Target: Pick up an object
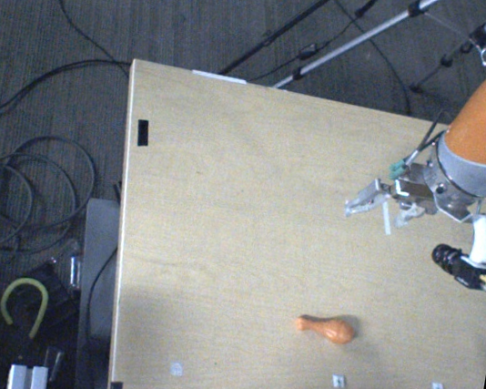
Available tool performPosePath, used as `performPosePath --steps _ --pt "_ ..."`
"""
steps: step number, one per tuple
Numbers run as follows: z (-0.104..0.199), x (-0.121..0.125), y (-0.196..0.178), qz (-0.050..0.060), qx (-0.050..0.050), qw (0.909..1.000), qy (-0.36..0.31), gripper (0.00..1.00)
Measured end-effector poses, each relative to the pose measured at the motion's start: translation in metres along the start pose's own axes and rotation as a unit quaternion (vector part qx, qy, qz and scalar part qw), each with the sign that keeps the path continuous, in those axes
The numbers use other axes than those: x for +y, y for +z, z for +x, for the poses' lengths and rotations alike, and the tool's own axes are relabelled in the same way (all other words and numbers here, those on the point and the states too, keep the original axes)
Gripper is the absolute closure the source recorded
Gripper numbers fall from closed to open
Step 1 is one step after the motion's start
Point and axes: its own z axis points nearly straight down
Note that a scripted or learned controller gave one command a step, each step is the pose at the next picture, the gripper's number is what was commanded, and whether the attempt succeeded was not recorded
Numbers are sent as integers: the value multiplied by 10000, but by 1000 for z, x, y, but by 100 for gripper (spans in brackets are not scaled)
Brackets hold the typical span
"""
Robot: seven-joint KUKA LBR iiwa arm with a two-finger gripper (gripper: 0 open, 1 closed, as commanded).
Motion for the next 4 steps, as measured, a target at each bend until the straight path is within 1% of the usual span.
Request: performPosePath --steps 1,2,3,4 --pt "-47 44 28 -7 -28 9968 -799 0" --pt "-65 75 141 -9 -26 9824 -1866 0" --pt "-31 75 141 -8 -22 9627 -2704 0" --pt "-30 76 132 -21 -21 9628 -2702 100"
